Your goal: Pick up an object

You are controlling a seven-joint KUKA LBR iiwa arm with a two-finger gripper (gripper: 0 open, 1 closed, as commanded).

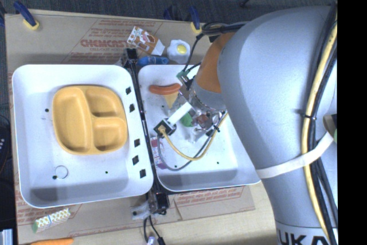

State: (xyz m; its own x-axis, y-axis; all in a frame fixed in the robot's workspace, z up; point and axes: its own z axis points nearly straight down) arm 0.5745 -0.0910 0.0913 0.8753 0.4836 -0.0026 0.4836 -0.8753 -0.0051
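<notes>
While the grey arm [275,112] reaches in from the right and covers much of the right bin [172,178], its gripper [198,117] sits low over that bin's middle, and whether the fingers are wide or narrow I cannot tell. A hot dog [164,89] lies near the bin's far wall, just beside the gripper, with a yellow cable [189,155] looping below. The left bin [34,181] holds a yellow divided tray [89,119] on the bench [69,37]
</notes>
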